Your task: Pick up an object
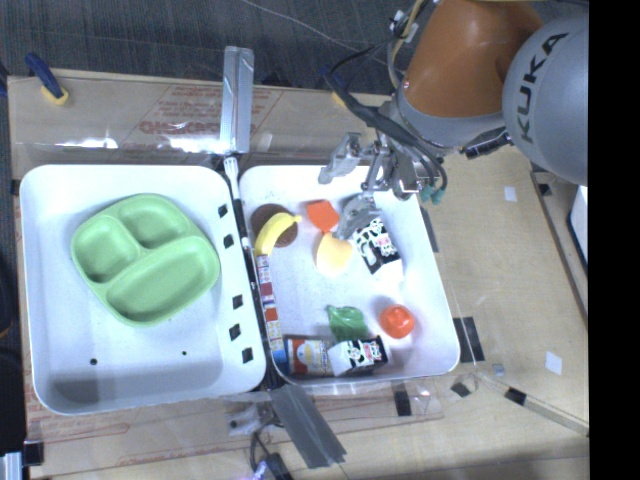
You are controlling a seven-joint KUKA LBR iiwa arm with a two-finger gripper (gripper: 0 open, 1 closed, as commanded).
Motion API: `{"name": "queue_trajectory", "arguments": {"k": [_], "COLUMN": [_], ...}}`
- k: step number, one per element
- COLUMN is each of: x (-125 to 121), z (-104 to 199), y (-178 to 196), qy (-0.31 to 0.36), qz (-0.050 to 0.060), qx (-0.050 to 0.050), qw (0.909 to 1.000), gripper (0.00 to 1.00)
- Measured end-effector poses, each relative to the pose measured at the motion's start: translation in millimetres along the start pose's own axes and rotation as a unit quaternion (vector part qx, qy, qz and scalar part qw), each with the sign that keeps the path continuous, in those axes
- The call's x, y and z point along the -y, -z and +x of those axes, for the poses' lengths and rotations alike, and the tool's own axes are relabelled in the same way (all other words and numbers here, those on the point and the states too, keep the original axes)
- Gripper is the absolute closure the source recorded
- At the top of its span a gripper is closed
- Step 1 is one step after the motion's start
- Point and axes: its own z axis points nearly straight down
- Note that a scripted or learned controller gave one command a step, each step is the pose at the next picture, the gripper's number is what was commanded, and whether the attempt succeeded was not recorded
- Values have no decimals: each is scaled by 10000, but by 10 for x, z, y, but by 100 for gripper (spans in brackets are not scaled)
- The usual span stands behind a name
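My gripper (pixel 362 183) hangs over the back of the right bin (pixel 432 298), open, with nothing between its fingers. Just below it lie a cow-patterned carton (pixel 376 244), a yellow fruit (pixel 334 255) and an orange block (pixel 321 215). A banana (pixel 275 231) rests to the left by a dark round item. Toward the front sit a green pepper (pixel 346 321), a red-orange tomato (pixel 397 320) and a second cow-patterned carton (pixel 346 355) lying flat.
The left bin (pixel 60 368) holds a green divided plate (pixel 146 258). A narrow labelled tube (pixel 265 290) lies along the right bin's left wall. The arm's orange band and cables (pixel 455 53) loom over the bin's back right corner.
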Motion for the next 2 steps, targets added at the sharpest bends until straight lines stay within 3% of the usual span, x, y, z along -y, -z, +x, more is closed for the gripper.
{"name": "queue_trajectory", "arguments": {"k": [1,2], "x": [846,-29], "z": [313,43], "y": [-1268,-1886], "qy": [1304,597], "qz": [-20,-23], "qx": [-25,-18], "qw": [9915,9982], "gripper": [0,0]}}
